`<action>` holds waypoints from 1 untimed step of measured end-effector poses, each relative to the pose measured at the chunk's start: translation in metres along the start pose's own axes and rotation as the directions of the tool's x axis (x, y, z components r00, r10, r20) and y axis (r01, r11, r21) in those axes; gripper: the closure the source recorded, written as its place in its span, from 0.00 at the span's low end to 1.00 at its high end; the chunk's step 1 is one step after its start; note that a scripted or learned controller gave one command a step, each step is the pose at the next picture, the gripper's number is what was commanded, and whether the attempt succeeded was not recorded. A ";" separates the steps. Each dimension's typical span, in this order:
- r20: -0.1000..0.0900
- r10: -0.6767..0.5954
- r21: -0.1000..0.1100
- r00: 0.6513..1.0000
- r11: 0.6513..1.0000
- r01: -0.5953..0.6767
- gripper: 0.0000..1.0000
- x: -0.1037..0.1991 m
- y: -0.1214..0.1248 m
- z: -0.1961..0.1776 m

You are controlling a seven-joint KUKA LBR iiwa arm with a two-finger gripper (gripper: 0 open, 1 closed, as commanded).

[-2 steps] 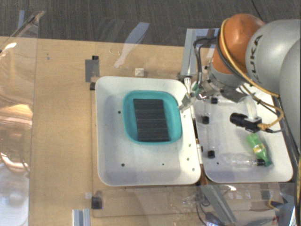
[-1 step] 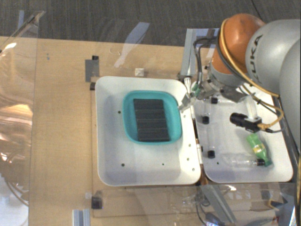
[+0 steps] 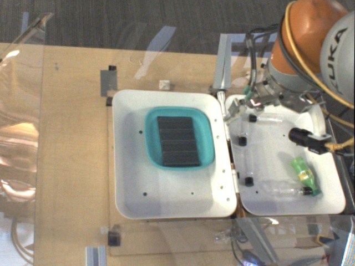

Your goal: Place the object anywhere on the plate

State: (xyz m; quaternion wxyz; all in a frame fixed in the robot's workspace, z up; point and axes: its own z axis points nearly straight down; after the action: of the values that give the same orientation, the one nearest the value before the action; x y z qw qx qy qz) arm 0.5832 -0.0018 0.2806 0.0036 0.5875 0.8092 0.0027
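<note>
Your left bin (image 3: pixel 127 198) holds the teal plate (image 3: pixel 206 143) with a dark ridged block (image 3: pixel 178 141) on it. Green object (image 3: pixel 304 174) lies in the right bin (image 3: pixel 288 204). Can't tell the gripper's (image 3: pixel 249 101) state.

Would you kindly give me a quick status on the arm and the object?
Gripper over right bin's top-left corner. Green object lying in right bin, untouched. Teal plate in left bin, dark pad on it.

A small green object (image 3: pixel 304 175) is seen lying flat and slanted near the right bin's lower right corner. A teal plate (image 3: pixel 206 132), bearing a dark ribbed rectangular insert, is set in the left bin.
</note>
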 end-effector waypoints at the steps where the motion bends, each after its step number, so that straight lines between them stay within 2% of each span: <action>1: -0.001 0.151 0.004 0.989 0.989 -0.151 0.00 -0.006 0.019 0.039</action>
State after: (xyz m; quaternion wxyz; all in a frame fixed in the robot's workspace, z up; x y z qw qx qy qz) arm 0.6032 -0.0021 0.2422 0.0017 0.6471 0.7624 0.0014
